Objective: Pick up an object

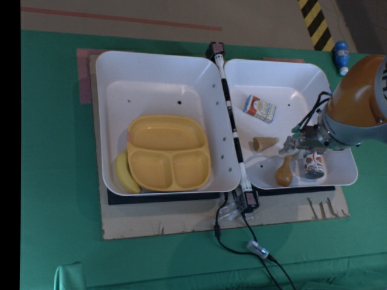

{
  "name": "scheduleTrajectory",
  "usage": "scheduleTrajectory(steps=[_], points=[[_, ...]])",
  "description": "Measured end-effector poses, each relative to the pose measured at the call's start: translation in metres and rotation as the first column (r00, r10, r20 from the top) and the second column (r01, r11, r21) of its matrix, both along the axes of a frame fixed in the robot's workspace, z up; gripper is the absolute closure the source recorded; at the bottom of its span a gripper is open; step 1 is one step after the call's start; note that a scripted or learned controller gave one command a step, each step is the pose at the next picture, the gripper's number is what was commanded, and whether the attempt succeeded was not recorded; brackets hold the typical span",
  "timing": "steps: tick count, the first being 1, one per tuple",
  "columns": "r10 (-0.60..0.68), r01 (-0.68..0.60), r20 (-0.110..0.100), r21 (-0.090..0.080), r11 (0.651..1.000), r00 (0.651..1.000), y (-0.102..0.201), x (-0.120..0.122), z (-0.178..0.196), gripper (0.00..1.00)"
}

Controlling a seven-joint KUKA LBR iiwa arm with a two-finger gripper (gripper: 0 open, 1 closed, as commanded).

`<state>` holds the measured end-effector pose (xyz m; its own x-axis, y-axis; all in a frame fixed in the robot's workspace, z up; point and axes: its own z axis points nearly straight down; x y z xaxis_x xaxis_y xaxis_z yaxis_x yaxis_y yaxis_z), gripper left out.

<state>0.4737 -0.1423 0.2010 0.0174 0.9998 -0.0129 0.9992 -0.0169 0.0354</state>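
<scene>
Camera view: the gripper (292,147) hangs low in the right bin (290,74) — finger state cannot be told — just above the pear (283,173), between cone (264,143) and can (313,164).

Glossy white plastic bins (158,71) on matt green cloth (54,162).

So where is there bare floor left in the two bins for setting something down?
Left bin: bare along the far side, beyond the yellow tray and banana. Right bin: bare at the far end past the small carton. Crowded near the tool, with the cone, brown pear-shaped piece and can.
</scene>
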Motion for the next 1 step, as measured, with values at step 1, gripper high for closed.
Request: scheduleTrajectory(steps=[1], points=[[0.011,-0.011,-0.025,0.009,1.0,1.0,0.0448,-0.0051,0.1277,1.0]])
